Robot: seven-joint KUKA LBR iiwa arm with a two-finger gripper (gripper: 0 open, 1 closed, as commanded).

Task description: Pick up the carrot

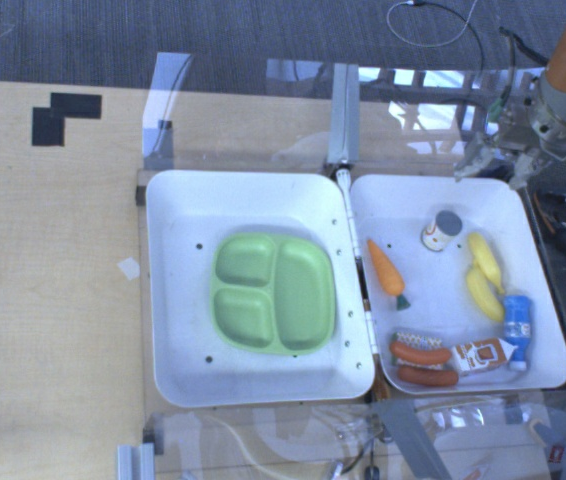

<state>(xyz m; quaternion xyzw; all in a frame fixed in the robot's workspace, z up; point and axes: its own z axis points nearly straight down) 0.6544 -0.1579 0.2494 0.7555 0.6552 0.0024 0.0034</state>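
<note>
The carrot [386, 270] lies flat near the left wall of the right bin [538, 228], close to the divider and apart from the other items. The gripper [498, 153] hangs over that bin's far right corner; its state cannot be told. Risk: a descent so near the wall may strike the rim or nudge the carrot aside.
</note>
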